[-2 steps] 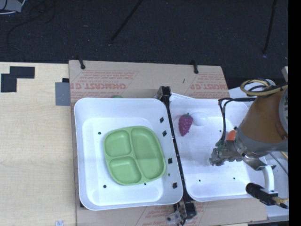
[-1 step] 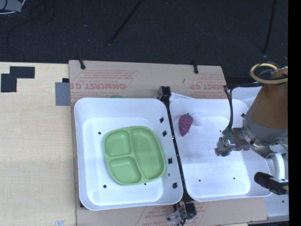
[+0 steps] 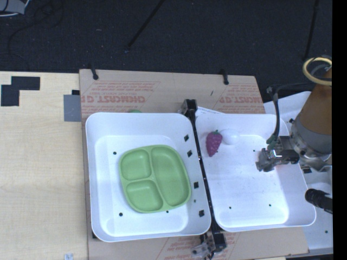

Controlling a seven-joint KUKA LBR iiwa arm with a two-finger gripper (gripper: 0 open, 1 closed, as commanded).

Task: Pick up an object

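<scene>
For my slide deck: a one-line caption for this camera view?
Gripper over the right bin, purple grapes at its far corner; green plate in left bin.

Even overhead light, bright white bins (image 3: 103, 145) — dim, soft-focus surroundings

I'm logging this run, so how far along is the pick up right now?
Done: nothing looks picked. The purple grape bunch lies in the right bin and the green divided plate in the left bin. In hand: the gripper sits at the right bin's right side, apart from the grapes. Left: reaching, grasping, lifting.
</scene>
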